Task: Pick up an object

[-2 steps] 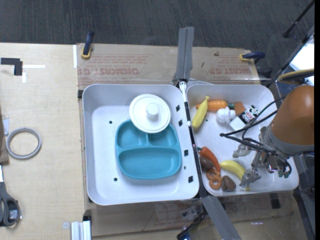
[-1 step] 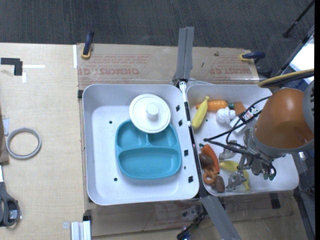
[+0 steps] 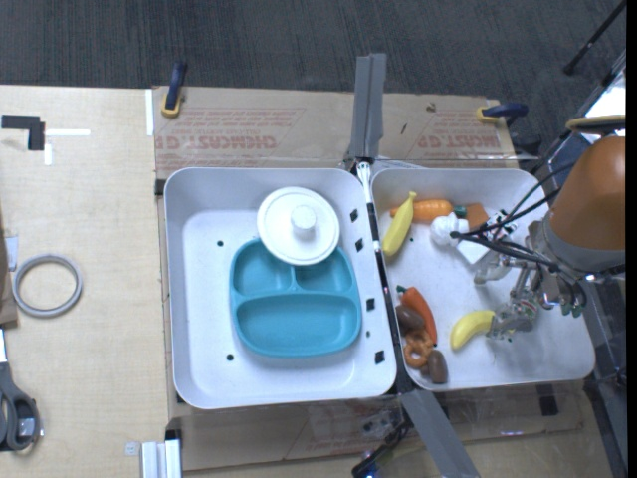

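Observation:
The right bin (image 3: pixel 557 361) holds toy food. A long yellow banana (image 3: pixel 400 223) lies at its upper left beside an orange carrot (image 3: pixel 432 208) and a small white piece (image 3: pixel 445 230). A red pepper (image 3: pixel 420 310), a brown pretzel-like piece (image 3: pixel 418 346) and a dark brown lump (image 3: pixel 435 366) sit along the left wall. A short yellow banana (image 3: pixel 471 328) rests near the middle bottom. My gripper (image 3: pixel 505 325) hangs low over the bin floor just right of that short banana, apart from it. Whether its fingers are open I cannot make out.
The left bin (image 3: pixel 194 366) carries a blue divided tray (image 3: pixel 295 312) with a white lidded bowl (image 3: pixel 299 226) at its top edge. A grey divider (image 3: pixel 366 108) runs between the bins. A tape ring (image 3: pixel 43 285) and scissors (image 3: pixel 15 416) lie on the bench left.

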